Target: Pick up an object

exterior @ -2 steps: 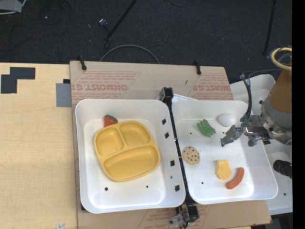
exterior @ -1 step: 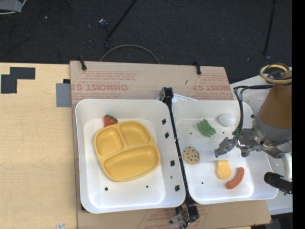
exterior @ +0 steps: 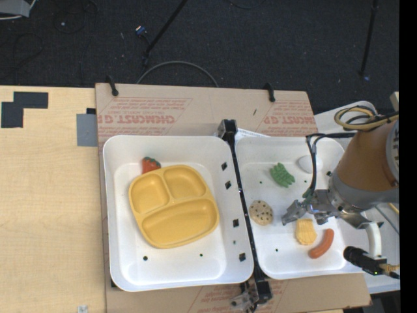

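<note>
- Overhead, we see the grey arm [exterior: 368, 168] with its orange band reaching in over the right bin [exterior: 273, 269], its gripper [exterior: 301, 211] low above the middle of the bin floor.
- We read its dark fingers as slightly spread with nothing between them; their tips sit just above a yellow toy [exterior: 305, 232].
- Beside that yellow toy, toward the bin's near right corner, lies an orange-red sausage-shaped toy [exterior: 321, 244], close to it but seemingly apart.
- We note a speckled cookie [exterior: 261, 212] near the bin's left wall, left of the gripper and clear of it.
- A green ridged toy [exterior: 283, 175] rests toward the far side of the same bin, with a small white object [exterior: 305, 163] just to its right.
- We find a yellow divided plate [exterior: 173, 205] at the centre of the left bin [exterior: 124, 266], and a red toy with a green top [exterior: 150, 164] touching its far left edge.
</note>
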Controlling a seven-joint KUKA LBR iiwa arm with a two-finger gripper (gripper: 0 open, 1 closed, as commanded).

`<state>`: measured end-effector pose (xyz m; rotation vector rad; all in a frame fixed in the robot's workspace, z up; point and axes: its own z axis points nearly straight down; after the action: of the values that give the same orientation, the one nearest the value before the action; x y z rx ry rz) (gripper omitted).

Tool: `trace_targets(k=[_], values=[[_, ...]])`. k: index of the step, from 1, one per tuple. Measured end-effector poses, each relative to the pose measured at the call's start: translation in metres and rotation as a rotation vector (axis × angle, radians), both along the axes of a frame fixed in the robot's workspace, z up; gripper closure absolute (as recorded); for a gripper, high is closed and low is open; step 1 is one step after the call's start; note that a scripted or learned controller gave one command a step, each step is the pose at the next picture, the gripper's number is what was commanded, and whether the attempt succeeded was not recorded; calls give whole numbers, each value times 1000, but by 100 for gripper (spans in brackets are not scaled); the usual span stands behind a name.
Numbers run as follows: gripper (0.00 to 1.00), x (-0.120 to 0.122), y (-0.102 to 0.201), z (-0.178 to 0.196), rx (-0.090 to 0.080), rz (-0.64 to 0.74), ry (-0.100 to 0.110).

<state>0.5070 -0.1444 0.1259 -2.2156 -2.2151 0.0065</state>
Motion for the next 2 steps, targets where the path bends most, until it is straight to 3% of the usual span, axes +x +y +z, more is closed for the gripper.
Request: trace_targets(k=[1, 2], values=[[0, 0, 1, -40, -2, -1, -5], [100, 0, 0, -28, -1, -3, -6]])
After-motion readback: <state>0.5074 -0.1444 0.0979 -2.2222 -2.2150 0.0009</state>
